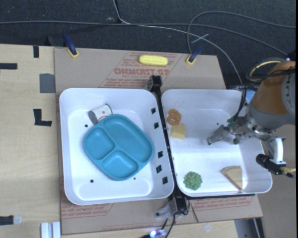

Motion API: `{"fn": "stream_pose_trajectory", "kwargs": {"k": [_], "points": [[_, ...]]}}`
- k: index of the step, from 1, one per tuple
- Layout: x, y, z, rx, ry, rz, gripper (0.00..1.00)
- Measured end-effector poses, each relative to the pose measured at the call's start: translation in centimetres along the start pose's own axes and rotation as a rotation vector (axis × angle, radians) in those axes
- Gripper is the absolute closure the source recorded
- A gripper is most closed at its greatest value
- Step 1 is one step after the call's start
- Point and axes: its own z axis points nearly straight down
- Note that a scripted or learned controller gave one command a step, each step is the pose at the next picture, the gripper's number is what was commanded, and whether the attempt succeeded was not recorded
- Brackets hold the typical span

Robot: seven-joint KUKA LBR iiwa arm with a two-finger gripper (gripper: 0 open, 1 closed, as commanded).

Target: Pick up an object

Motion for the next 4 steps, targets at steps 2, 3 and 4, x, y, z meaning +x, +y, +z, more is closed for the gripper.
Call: {"fn": "stream_pose_trajectory", "kwargs": {"k": [2,3,4], "points": [[-0.2,-0.6,-7.1,-0.011,-0.002,0.001,1.00],[0.3,-1.1,-11.7,-0.010,-0.002,0.000,1.00],[0.3,-1.0,-17.0,-0.011,-0.003,-0.001,1.00]]}}
